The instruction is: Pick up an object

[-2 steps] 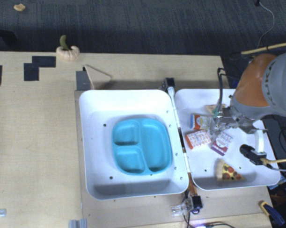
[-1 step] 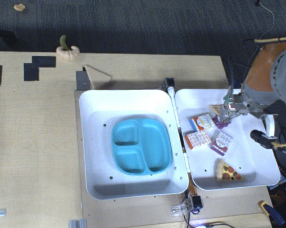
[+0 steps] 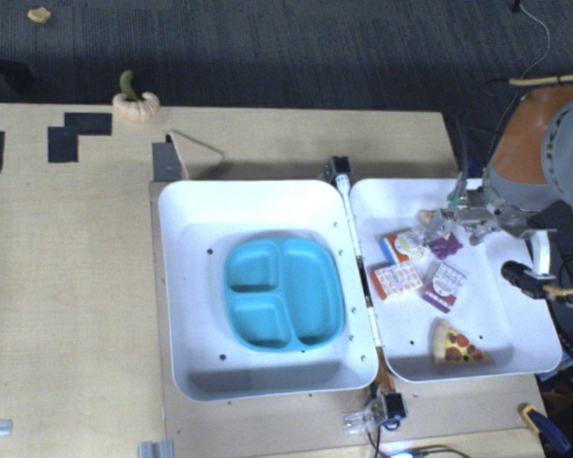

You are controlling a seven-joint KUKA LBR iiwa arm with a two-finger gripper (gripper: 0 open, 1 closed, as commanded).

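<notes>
While the gripper (image 3: 452, 219) hung low over the far part of the right bin (image 3: 516, 361), just beside a small purple object (image 3: 445, 246), whether it was released or clenched on anything could not be told at this size. Nothing was visibly lifted, so the pick looked not yet done. Near the purple piece lay two red-and-white packets (image 3: 396, 246) (image 3: 396, 281), a pale purple packet (image 3: 445, 286), and, well toward the near edge, a toy pizza slice (image 3: 456, 346). A blue divided plate (image 3: 283, 292) sat in the left bin (image 3: 190, 274), apart from all this. Closing, lifting and clearing the bin probably remained.
</notes>
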